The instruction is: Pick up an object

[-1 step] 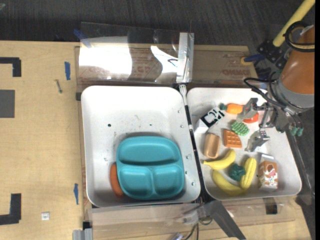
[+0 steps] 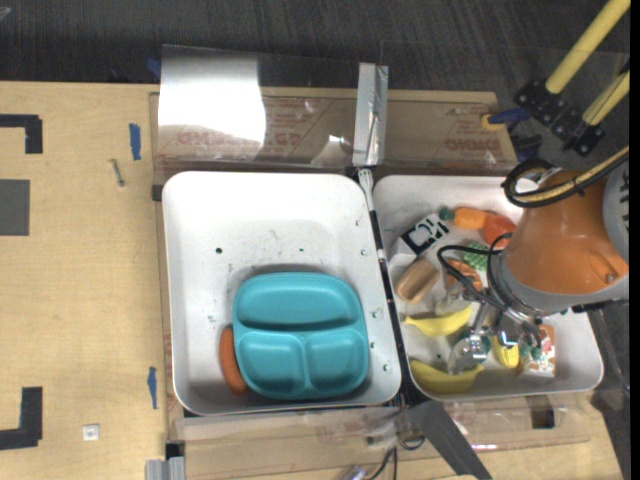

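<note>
My gripper (image 2: 487,345) reaches down into the right bin (image 2: 585,373), under the orange band of the arm. Its metal fingers sit low among the clutter, close to a yellow banana-shaped piece (image 2: 440,321) and another yellow piece (image 2: 440,373) at the bin's front. A tan bread-like roll (image 2: 416,280) lies to the gripper's left, and an orange item (image 2: 478,218) and a black-and-white item (image 2: 428,234) lie at the bin's back. The arm hides much of the right bin. Nothing clearly shows between the fingers.
The left bin (image 2: 200,228) holds a teal divided tray (image 2: 298,333) with an orange object (image 2: 230,360) tucked under its left edge. A clear divider (image 2: 368,118) stands behind the bins. Yellow poles (image 2: 600,28) cross the top right corner.
</note>
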{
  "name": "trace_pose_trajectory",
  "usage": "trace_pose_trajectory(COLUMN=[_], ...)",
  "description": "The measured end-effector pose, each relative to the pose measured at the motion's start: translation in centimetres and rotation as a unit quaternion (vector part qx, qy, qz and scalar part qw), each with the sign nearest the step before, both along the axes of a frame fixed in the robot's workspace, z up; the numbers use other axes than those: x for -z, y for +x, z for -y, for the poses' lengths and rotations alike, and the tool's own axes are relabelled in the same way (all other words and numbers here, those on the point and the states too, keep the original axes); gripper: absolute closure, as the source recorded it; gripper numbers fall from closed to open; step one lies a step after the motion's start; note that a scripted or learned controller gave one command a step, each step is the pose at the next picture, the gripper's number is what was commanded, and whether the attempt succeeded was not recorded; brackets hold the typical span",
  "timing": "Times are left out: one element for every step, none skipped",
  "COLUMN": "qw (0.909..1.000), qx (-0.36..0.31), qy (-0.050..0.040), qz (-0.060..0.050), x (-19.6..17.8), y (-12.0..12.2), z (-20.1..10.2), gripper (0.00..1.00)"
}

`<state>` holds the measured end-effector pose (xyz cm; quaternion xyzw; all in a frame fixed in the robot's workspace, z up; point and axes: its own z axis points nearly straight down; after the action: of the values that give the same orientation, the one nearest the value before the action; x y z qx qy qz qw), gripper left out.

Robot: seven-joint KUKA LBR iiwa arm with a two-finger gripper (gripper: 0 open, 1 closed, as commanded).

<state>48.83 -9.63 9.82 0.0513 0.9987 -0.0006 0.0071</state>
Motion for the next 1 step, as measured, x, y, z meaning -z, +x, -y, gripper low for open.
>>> trace_pose_trajectory(qw=[0.9935], qx=[0.114], qy=[0.0019], qz=[-0.003], x=[0.98], y=[6.0], z=[1.36], gripper=[0.0])
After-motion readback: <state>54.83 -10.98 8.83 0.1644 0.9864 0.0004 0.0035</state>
